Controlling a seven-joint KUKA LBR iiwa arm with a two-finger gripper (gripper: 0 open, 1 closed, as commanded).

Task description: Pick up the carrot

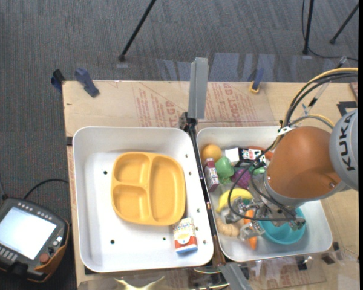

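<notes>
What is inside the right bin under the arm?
The right bin holds a banana, an orange fruit, a teal bowl and orange carrot pieces. The arm covers the rest.

carrot | orange, partly hidden | right bin, front, beside blue bowl

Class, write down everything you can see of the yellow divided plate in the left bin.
The yellow divided plastic plate is a rounded rectangle with three compartments: two smaller ones on the left and one long one on the right. It lies flat, right way up, near the middle of the white left bin. A small white and orange carton stands just beyond its lower right corner.
</notes>
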